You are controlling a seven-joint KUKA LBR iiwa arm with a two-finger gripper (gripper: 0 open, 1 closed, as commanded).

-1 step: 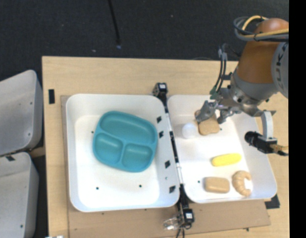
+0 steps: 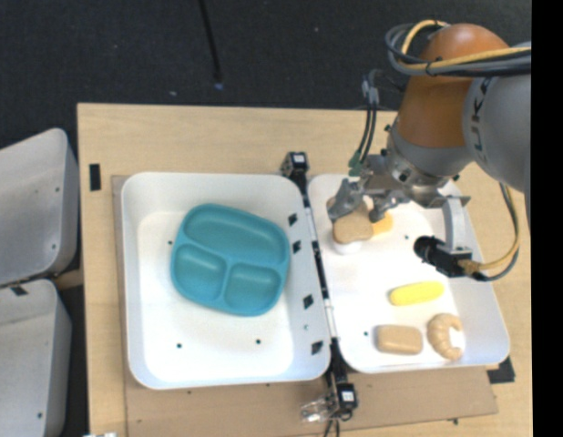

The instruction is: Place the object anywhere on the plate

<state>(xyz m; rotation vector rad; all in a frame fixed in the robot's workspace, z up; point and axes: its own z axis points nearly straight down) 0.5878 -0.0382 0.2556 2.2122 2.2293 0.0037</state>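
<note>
A teal plate (image 2: 230, 259) with three compartments lies in the left bin (image 2: 145, 335). In the right bin (image 2: 486, 321) my gripper (image 2: 361, 205) hangs low over the bin's back left part, right above a tan bread-like piece (image 2: 352, 231) with an orange bit (image 2: 383, 226) beside it. The fingers (image 2: 343, 198) stand on either side of the piece's top, and I cannot tell whether they grip it. Further forward in the right bin lie a yellow piece (image 2: 415, 293), a tan block (image 2: 397, 339) and a croissant (image 2: 445, 335).
The raised divider (image 2: 318, 271) between the two bins runs just left of the gripper. The arm's orange band (image 2: 445, 80) and cables rise over the right bin's back. A black part (image 2: 439, 255) of the arm's fittings hangs over the bin's middle.
</note>
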